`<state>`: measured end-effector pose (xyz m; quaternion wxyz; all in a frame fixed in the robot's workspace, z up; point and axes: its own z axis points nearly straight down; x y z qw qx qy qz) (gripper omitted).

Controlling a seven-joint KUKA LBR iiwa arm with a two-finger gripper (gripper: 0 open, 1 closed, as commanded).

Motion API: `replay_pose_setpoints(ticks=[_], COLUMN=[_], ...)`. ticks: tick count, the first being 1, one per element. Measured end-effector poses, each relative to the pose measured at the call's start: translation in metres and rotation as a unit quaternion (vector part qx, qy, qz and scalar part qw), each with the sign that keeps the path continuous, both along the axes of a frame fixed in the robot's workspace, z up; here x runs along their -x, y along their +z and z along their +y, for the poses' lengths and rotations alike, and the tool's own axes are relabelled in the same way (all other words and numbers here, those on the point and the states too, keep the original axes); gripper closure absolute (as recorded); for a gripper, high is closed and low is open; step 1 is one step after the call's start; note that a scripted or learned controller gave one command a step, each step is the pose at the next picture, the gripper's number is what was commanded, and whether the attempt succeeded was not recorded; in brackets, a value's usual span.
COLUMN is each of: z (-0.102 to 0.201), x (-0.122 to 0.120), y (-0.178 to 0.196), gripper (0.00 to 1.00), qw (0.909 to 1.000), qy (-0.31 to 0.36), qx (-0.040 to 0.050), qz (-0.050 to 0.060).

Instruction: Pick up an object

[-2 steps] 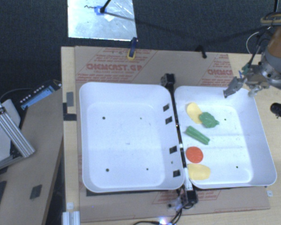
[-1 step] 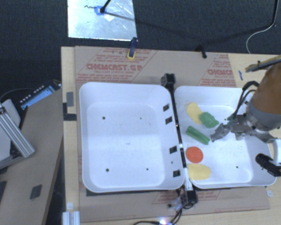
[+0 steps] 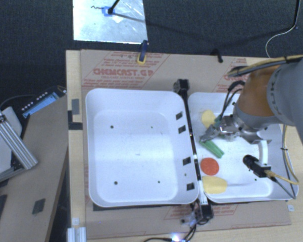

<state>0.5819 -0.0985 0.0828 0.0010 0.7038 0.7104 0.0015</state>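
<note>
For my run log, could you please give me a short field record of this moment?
gripper: low over the right bin, at the green stick's upper end
green stick: lying slantwise, left part of right bin
upper yellow piece: toward the bin's far-left corner, above the gripper in the picture
orange disc: just below the green stick
lower yellow piece: near-left corner, beside the disc
left bin: white, alongside the right bin
held: nothing visibly gripped

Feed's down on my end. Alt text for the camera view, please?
The hand is down in the right bin, close to a green stick. The same bin also holds a pale yellow lump at the far end, a red disc and a yellow lump at the near end. The left bin sits alongside.
</note>
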Motion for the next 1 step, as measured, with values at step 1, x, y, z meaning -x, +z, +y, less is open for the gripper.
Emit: replay_pose_setpoints(ticks=[1], z=[-0.0012], x=[0.0390], y=[0.0047], gripper=[0.00], qw=[1.0000], qy=[-0.004], qx=[0.0008], qz=[-0.003])
